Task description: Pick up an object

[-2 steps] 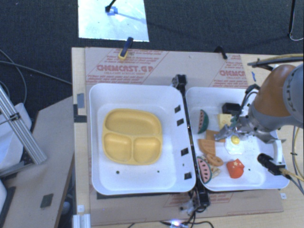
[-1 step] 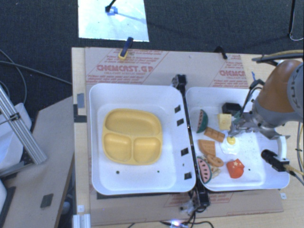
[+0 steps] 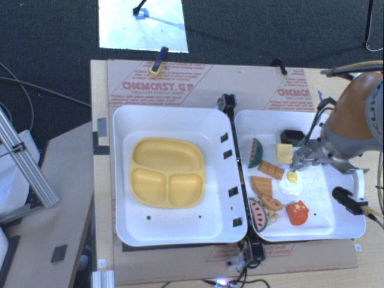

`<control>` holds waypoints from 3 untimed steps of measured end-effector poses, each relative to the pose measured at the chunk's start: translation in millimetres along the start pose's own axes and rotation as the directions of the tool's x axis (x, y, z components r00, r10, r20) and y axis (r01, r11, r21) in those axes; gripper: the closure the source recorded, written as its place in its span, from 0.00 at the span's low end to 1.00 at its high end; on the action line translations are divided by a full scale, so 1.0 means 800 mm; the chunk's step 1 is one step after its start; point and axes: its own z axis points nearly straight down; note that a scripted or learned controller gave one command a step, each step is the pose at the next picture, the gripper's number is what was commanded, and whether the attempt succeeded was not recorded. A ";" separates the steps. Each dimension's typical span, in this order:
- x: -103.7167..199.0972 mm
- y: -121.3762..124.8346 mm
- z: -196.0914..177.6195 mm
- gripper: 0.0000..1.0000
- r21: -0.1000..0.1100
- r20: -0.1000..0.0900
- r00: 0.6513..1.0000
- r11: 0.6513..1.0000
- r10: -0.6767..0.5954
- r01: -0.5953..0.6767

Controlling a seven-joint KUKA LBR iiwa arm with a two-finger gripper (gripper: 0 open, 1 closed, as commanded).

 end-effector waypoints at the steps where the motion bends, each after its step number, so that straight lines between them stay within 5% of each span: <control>1: 0.000 0.001 -0.013 1.00 -0.002 0.000 1.000 1.000 -0.001 0.001; 3: 0.000 0.003 -0.040 1.00 -0.007 0.001 1.000 1.000 -0.003 0.003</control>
